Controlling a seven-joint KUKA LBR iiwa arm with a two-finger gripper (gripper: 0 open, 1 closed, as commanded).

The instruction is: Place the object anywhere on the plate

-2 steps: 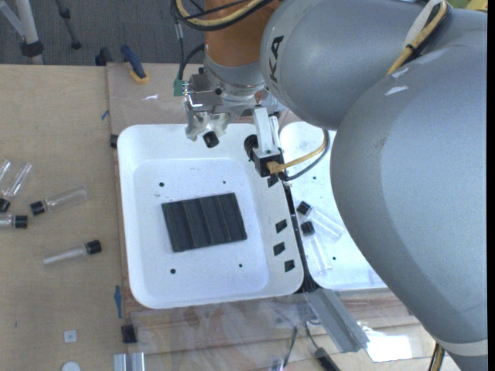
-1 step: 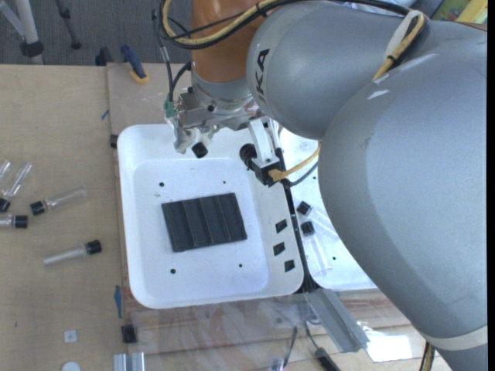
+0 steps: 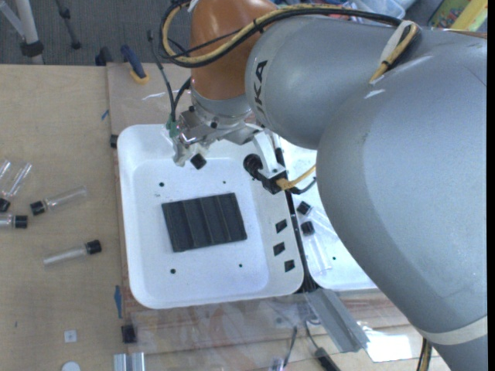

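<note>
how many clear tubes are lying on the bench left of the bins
4 at least: two at the left edge, one with a black cap, one lower down. Another may be cut off at the edge.

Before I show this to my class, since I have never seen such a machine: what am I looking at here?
This is one picture from a camera fixed above a workbench, looking down at a slant. The big grey shape with the orange band is a robot arm reaching in from the right. Its gripper, a two-fingered hand, hangs over the far edge of the left white bin; the arm hides most of it, so I cannot tell whether it holds anything. In that bin lies a dark ribbed plate. A second white bin sits beside it, mostly hidden under the arm. On the wooden bench to the left lie a few small clear vials with black caps.
</note>
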